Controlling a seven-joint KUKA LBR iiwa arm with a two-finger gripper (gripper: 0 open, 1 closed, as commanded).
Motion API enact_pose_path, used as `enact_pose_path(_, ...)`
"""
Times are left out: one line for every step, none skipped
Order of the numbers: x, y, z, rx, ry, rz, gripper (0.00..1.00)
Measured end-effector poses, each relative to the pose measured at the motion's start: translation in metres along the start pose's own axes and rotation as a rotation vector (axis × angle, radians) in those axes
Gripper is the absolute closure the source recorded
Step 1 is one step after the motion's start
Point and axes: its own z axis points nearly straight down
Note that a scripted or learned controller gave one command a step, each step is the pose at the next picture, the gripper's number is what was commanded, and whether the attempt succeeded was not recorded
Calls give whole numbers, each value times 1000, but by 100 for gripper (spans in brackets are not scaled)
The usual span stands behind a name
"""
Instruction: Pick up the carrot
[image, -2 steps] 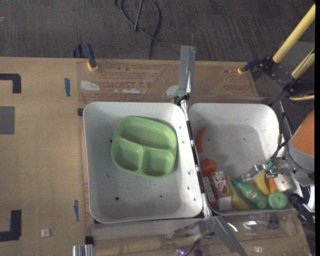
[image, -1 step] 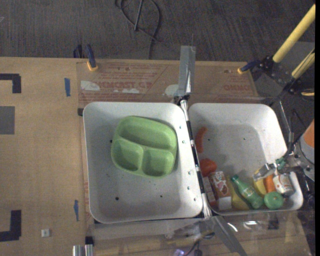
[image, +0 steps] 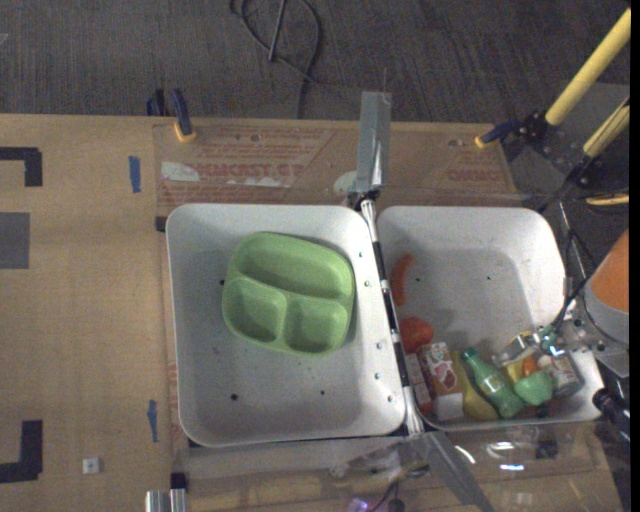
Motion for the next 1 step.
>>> enact_pose_path(0,0,0,-1,0,12,0)
